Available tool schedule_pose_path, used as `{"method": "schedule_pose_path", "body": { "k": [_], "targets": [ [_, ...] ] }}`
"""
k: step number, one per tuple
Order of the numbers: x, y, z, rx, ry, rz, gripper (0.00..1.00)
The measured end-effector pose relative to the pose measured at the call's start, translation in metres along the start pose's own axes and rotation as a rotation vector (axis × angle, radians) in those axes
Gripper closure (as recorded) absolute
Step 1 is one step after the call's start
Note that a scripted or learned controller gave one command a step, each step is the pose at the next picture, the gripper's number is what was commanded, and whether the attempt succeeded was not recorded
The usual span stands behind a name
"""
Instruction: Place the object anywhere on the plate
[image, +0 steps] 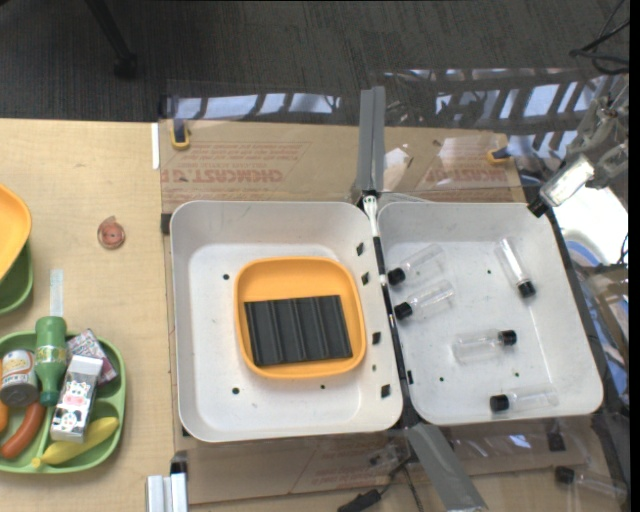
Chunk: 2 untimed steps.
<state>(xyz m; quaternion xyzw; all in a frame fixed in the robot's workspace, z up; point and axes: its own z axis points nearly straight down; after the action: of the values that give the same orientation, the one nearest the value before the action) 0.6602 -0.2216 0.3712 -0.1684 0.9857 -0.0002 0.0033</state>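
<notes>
Heads up, the top right corner is a mess. There's some pale blurry hardware (570, 182) poking in over the back corner of the right bin (575, 330), mixed in with cables and cut off by the edge. I honestly can't tell if that's the gripper, or whether it's spread or closed.

The clear vials are hard to see against the white floor, and it's mostly the black caps that give them away. I count five in the right bin: two near the divider (418, 264) (428, 298), one toward the back right (513, 262), one mid-floor (480, 346), one at the front (522, 400). All lie flat, well apart from that blurry hardware, nothing gripping them.

The orange plate (300, 268) sits in the left bin (200, 330) with a dark ribbed pad (300, 330) on it, no vial on it.

On the far left, a green tray of toy food (105, 425) is cut off by the edge.
</notes>
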Motion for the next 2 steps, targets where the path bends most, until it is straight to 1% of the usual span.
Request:
{"method": "schedule_pose_path", "body": {
  "k": [1,2],
  "targets": [
    [0.102,0.035,0.115,-0.001,0.004,0.044,1.00],
    [0.038,0.014,0.041,0.000,0.000,-0.228,1.00]
  ]
}}
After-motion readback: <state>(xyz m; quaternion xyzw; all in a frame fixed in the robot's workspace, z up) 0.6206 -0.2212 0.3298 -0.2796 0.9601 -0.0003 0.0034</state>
